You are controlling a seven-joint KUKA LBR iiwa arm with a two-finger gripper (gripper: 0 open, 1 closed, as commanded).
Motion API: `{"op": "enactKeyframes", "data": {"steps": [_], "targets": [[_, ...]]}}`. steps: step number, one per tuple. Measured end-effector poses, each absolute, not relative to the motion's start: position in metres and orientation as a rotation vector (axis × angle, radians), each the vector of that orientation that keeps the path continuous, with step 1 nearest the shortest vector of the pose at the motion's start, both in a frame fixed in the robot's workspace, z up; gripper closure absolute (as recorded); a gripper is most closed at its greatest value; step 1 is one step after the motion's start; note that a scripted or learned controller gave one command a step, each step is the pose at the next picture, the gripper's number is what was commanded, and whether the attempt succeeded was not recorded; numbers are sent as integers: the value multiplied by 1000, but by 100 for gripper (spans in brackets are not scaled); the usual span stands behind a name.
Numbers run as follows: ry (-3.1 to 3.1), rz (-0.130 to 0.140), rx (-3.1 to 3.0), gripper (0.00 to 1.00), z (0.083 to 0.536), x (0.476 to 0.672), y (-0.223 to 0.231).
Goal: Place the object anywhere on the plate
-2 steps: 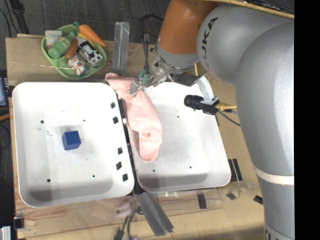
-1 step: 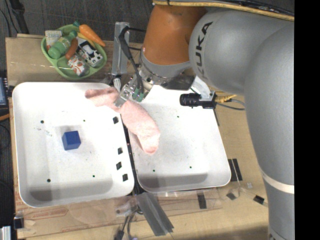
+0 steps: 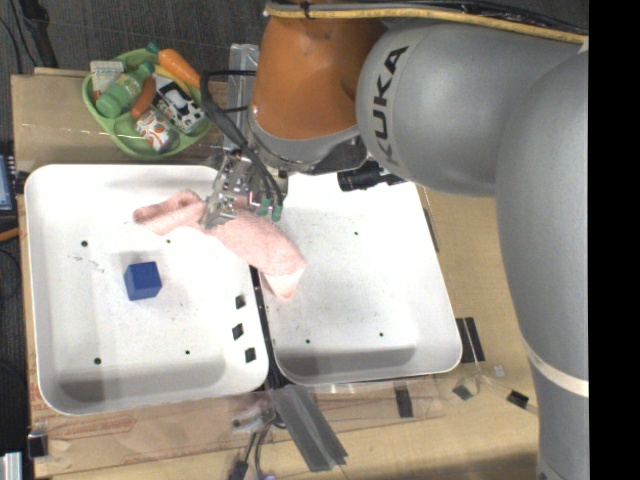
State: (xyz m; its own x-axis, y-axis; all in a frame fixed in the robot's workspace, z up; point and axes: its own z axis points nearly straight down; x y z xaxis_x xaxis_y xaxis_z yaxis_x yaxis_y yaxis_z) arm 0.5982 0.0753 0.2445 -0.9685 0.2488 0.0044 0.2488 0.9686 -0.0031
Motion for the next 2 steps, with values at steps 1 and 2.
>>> {"op": "enactKeyframes", "data": {"steps": [1, 2], "targets": [[-3137, 3, -1, 100, 238, 580, 132], [-3140, 2, 6, 100, 232, 562, 174]]}}
